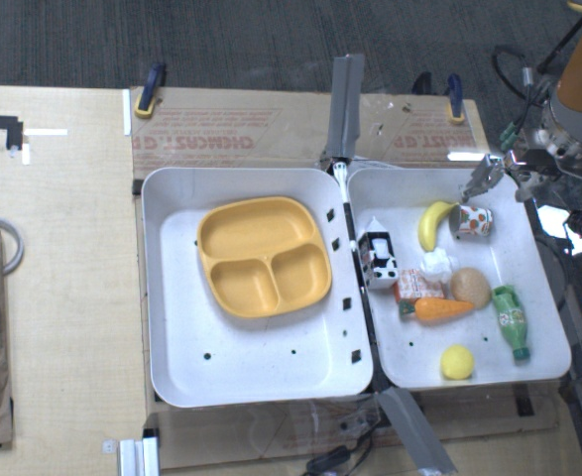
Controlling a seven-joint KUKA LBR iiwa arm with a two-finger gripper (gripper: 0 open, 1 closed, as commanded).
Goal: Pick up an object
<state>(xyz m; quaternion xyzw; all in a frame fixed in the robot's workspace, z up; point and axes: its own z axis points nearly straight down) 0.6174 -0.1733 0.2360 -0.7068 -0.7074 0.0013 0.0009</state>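
Can (474, 221): you are looking at a small can lying on its side in the right bin (543, 266), near the far wall, just right of the banana (431, 224). Judging by position, this is the likeliest target.
Jaws (484, 177): they are hanging just above and behind the can, near the bin's far rim. Nothing is sitting between them, and you cannot tell from this slant how far apart they are standing.
Roll risk: the can is lying on its round side, so a closing finger that is landing off-centre is likely pushing it away instead of trapping it.
Banana risk: the banana is lying almost against the can's open end; a finger coming down on that side is probably clipping it, or catching both things at once.
Wall risk: the can is sitting close to the far wall, so a descent that is drifting outward is risking a strike on the rim.
Other clutter: the milk carton (377, 257), packet (419, 285), carrot (442, 309), potato (470, 288), green bottle (510, 321) and lemon (457, 362) are lying nearer the bin's middle and front, apart from the can, so they are posing little trouble for this approach.
Left bin (172, 266): it is holding a yellow tray (264, 256), well apart from the arm.
Worktop (53, 216): it is carrying both bins.
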